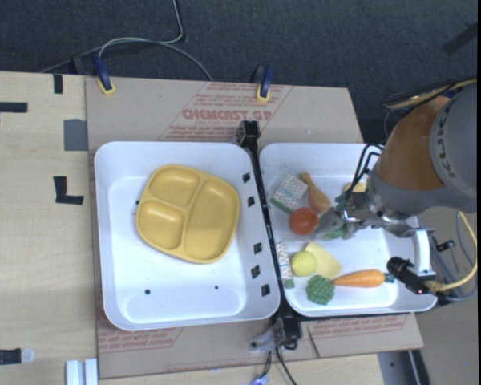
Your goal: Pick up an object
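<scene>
Lower the end effector [337,224], grip unreadable, squarely over the red tomato [303,220] at its nine o'clock, avoiding the drumstick [314,192].

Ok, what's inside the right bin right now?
In the right bin: tomato, drumstick, carrot, broccoli, lemon, a yellow wedge and a patterned block. The claw hides anything beneath it.

Two white bins side by side on a cardboard sheet [216,107] over a wooden bench [32,239]. Left bin [112,295] holds a yellow divided plate [187,212]. Two clamps [104,77] [264,83] grip the cardboard's far edge. A cable [156,34] crosses the dark carpet [305,22] behind.
</scene>
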Robot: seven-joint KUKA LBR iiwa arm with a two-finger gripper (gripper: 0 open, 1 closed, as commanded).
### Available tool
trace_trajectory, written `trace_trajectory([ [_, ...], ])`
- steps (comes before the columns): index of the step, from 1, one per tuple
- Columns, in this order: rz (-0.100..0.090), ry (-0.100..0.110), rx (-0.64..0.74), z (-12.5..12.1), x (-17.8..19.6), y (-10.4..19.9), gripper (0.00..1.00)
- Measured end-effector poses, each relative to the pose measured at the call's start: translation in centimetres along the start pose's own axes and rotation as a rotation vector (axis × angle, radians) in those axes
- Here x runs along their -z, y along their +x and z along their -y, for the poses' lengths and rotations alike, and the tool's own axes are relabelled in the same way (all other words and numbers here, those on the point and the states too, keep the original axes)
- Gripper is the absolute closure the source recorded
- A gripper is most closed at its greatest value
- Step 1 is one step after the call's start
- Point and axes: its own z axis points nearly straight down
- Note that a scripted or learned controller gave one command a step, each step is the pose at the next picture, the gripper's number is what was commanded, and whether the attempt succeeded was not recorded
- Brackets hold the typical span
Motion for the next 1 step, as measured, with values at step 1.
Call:
trace_trajectory([
  [1,0.000,-0.001,0.000,-6.63,3.89,7.35,1.00],
])
